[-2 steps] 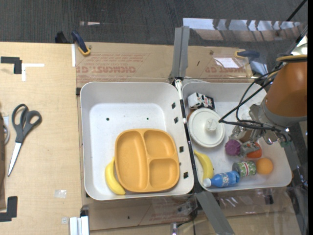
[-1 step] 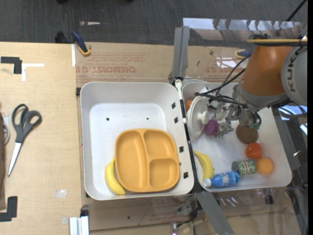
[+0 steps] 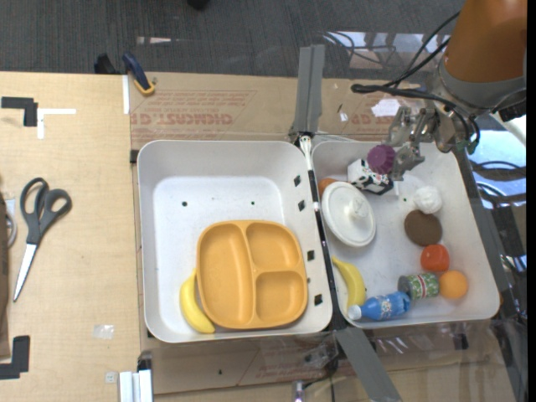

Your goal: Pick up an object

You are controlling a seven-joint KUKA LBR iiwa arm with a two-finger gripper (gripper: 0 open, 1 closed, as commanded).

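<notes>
My gripper (image 3: 408, 151) hangs over the back of the right bin (image 3: 473, 224), below the grey arm with its orange band (image 3: 494, 15). A purple object (image 3: 382, 157) sits right against the gripper's left side; whether it is gripped I cannot make out. Just below it lies a black-and-white toy (image 3: 367, 180). Also in the right bin are a white round lid (image 3: 349, 213), a small white lump (image 3: 428, 198), a brown ball (image 3: 423, 226), a red fruit (image 3: 435, 258), an orange (image 3: 453, 285), a green can (image 3: 419, 286), a blue bottle (image 3: 381, 306) and a banana (image 3: 352, 280).
The left bin (image 3: 167, 191) holds a yellow divided plate (image 3: 251, 273) with a second banana (image 3: 191, 305) tucked under its left edge. Scissors (image 3: 38, 216) lie on the wooden bench at far left. Cables (image 3: 394, 78) trail behind the right bin.
</notes>
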